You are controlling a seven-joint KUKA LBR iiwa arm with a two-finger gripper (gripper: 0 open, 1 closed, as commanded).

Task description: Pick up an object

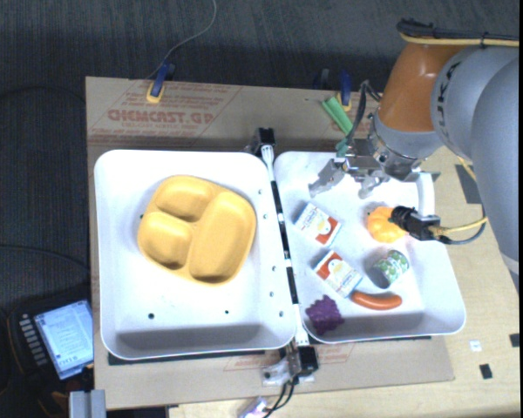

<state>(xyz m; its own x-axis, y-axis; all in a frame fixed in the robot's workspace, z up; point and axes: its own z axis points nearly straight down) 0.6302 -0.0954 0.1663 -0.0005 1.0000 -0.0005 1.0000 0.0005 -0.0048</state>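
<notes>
Cardboard-topped bench, two white bins. Right bin (pixel 436 316) has the pickables — carton (pixel 318 223) nearest the gripper (pixel 347 177), which hangs just above w/ fingers spread, holding nothing — prob. lining up. Left bin (pixel 113 320): yellow bread (pixel 196 227).

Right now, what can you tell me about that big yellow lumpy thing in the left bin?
The yellow lumpy thing looks like soft foam or a plastic bread loaf: three rounded lobes joined in one smooth, matte mass. It lies flat on the floor of the left bin, near the middle, apart from the walls. Nothing else touches it.
</notes>
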